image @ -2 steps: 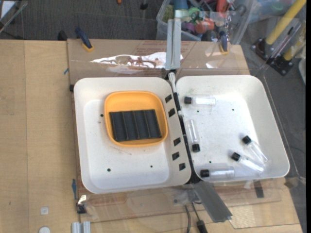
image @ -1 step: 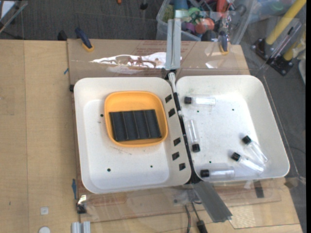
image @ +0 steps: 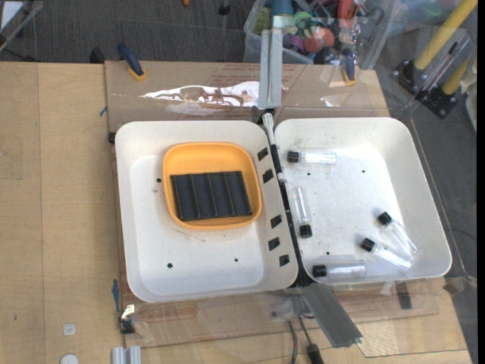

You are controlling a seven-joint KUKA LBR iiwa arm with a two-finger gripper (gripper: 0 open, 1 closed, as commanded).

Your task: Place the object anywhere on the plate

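Small tubes are seen lying in the right bin | black ridged block is laid flat on yellow plate, left bin, long side across | placing judged done

Wood-tone table carries two white bins touching side by side. Left bin sits left of right bin; black clips run down the seam between them. A clear sheet with glare lies on the table just behind left bin. Small metal bits lie at the near edge, in front of left bin.
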